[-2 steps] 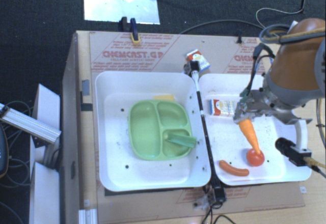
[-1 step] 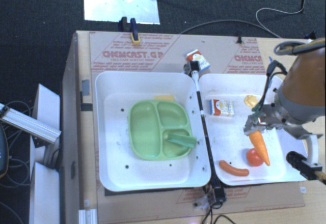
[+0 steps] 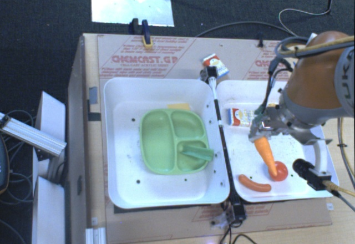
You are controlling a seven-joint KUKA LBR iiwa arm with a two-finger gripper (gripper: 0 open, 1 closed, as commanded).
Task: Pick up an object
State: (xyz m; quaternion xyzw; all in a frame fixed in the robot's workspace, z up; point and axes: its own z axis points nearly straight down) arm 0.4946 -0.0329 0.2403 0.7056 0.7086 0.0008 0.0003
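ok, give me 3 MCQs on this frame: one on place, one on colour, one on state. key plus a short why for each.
1. Where does the divided plate lie?
A. in the left bin
B. in the right bin
C. on the floor

2. What colour is the divided plate?
A. red
B. light green
C. blue

3. How does the gripper stand relative to the toy carrot?
A. over in the left bin, far from it
B. at the carrot's upper end in the right bin
C. raised clear above the floor, outside both bins

Key: 1 A, the plate sits inside the left bin, with a green utensil on it. 2 B, it is pale green against the white bin. 3 B, the gripper is right at the carrot's upper tip in the right bin; whether it grips the carrot cannot be told.
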